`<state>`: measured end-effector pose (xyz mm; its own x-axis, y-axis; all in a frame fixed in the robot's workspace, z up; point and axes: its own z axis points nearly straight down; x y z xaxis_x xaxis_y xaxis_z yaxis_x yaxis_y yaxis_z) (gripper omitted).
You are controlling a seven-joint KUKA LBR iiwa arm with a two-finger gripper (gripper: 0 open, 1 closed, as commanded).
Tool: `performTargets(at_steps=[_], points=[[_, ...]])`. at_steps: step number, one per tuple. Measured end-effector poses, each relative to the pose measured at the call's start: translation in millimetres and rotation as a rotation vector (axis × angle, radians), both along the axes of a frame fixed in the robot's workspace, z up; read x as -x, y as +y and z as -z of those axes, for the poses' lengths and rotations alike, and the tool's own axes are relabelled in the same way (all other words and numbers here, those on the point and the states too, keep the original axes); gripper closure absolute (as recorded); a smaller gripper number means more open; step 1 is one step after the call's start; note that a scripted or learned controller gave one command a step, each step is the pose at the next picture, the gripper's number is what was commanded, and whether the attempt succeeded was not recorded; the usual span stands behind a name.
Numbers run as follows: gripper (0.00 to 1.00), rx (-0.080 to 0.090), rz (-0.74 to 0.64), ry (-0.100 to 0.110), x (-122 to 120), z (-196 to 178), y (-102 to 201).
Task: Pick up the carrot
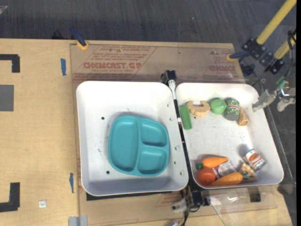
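Observation:
The carrot is orange with a small green end pointing left. It lies in the right bin near the front wall, beside a red-orange round fruit and a second long orange piece. A small wrapped packet rests between them, touching the carrot. My gripper hangs at the far right rim of the right bin, well behind and to the right of the carrot, with nothing seen in it.
The left bin holds a teal divided plate. At the back of the right bin lie a green stick, a tan ring, a green fruit, a tin and a cone. A small can lies front right.

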<state>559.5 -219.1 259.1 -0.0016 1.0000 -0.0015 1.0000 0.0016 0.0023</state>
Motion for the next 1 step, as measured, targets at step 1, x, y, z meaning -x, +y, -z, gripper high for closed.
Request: performTargets(at_steps=[1], points=[[0.00, -0.004, -0.164, 0.008, 48.0, 103.4, 45.9]])
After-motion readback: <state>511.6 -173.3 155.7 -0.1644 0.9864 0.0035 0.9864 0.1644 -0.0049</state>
